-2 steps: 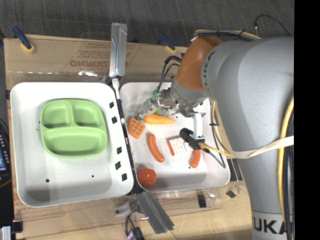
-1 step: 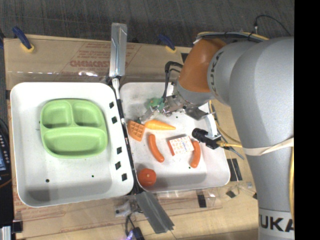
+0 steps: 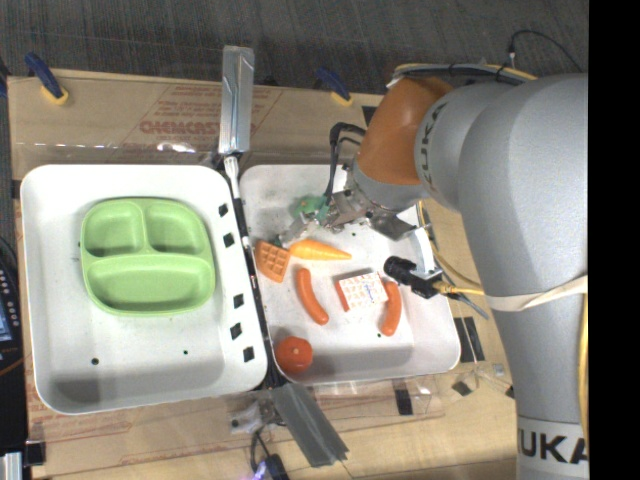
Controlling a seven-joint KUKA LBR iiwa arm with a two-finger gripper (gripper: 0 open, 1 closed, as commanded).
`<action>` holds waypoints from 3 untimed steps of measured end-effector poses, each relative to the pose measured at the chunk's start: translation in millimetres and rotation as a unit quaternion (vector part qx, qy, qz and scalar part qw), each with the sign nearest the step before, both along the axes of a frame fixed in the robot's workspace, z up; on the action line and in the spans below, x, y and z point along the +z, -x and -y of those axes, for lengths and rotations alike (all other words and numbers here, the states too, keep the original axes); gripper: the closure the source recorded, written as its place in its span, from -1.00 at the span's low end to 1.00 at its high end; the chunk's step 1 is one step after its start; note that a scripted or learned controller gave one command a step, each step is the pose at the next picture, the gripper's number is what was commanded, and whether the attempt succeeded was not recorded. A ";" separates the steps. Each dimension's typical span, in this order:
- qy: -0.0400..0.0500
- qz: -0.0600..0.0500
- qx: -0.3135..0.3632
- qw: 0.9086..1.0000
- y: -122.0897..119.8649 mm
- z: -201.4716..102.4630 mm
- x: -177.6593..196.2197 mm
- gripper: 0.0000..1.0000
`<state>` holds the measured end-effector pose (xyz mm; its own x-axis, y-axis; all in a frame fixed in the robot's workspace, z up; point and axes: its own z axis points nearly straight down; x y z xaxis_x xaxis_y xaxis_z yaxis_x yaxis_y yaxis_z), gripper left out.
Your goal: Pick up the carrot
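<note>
A: Fingers?
B: The gripper [image 3: 318,220] is sitting low in the right bin [image 3: 440,343], near its back left part; can't tell if the fingers are apart or together, they're blurring into dark metal and a green bit there.
A: Carrot?
B: The carrot [image 3: 320,251] is lying on the right bin's floor just in front of the gripper, tip pointing right; nothing is showing it between the fingers; whether the gripper is touching it, can't tell.
A: Around it?
B: A waffle piece [image 3: 272,259] is lying just left of the carrot; a sausage [image 3: 311,295] is lying in front of it; a small printed box [image 3: 361,291] and a second sausage [image 3: 391,309] are lying to the right; a tomato [image 3: 294,353] is sitting at the front left corner.
A: Further out?
B: The arm [image 3: 500,168] is reaching in from the right, orange band above the wrist; the left bin [image 3: 50,368] is holding a green divided plate [image 3: 148,280]; both bins are resting on the counter [image 3: 120,108].
</note>
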<state>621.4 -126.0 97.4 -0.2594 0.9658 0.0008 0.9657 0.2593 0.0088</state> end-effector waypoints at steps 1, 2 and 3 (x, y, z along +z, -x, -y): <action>0.004 0.003 -0.048 0.999 32.4 -6.9 -0.4 -1.00; 0.002 -0.004 0.006 1.000 15.0 -19.5 76.5 -1.00; 0.002 -0.004 -0.015 1.000 7.0 8.9 -7.1 -1.00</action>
<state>614.3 -134.9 90.2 -0.2303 0.9731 -0.0017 0.9731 0.2303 0.0004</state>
